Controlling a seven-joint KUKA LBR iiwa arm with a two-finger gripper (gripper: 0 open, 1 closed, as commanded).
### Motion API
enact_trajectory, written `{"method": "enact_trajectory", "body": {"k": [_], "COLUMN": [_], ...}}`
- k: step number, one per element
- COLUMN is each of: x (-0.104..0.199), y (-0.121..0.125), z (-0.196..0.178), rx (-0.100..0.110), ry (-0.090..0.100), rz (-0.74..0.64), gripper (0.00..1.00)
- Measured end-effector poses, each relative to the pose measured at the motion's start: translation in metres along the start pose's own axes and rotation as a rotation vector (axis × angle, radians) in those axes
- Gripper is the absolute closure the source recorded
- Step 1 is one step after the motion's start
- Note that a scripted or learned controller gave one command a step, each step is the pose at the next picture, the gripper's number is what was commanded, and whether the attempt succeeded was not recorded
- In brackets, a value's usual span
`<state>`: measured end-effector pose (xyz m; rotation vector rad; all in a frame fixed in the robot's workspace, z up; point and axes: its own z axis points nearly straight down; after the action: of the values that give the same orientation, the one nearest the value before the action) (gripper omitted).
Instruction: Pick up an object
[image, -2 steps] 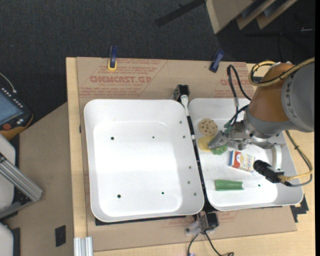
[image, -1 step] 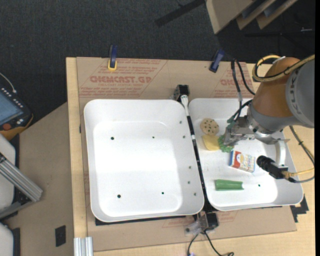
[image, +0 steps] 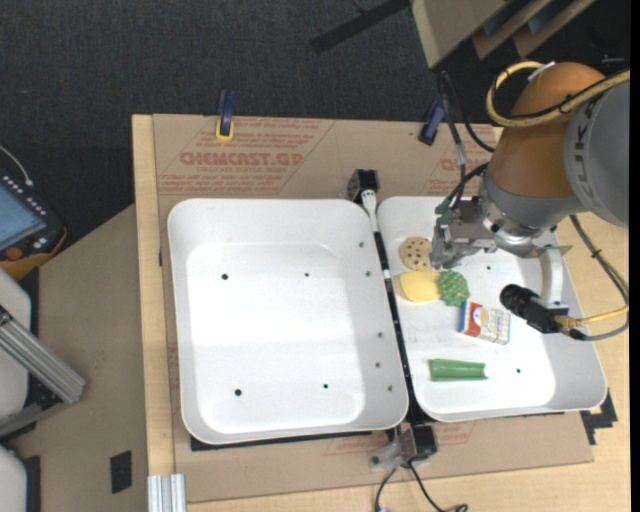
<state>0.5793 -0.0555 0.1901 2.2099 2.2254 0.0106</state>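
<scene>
Grey jointed arm (image: 590, 150) with orange band enters from the right — wrist angled downward, metal two-finger gripper (image: 447, 258) pointing down and leftward, low.

Two shallow bins: left bin (image: 270, 310) plain white with few small dark dots on floor; right bin (image: 560, 385) same white. Round biscuit-like piece (image: 415, 251) beige with dark speckles. Rounded lump (image: 420, 288) pale yellow. Knobbly piece (image: 455, 288) mid-green. Small flat packet (image: 487, 324) white with red, blue print. Long flat piece (image: 458, 370) bright green. Arm (image: 545, 140) grey with orange band. Board under bins (image: 300, 155) brown cardboard, faded red lettering. Clamp at board's far edge (image: 226, 112) blue and yellow.
</scene>
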Motion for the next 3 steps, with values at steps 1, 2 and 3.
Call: {"method": "enact_trajectory", "body": {"k": [1, 2, 3], "x": [-0.037, 0.074, 0.022], "y": [-0.071, -0.066, -0.101], "z": [-0.022, -0.115, -0.086], "rx": [0.012, -0.003, 0.014], "ry": [-0.002, 0.003, -0.001], "rz": [0.012, -0.006, 0.012], "gripper": [1.00, 1.00, 1.00]}}
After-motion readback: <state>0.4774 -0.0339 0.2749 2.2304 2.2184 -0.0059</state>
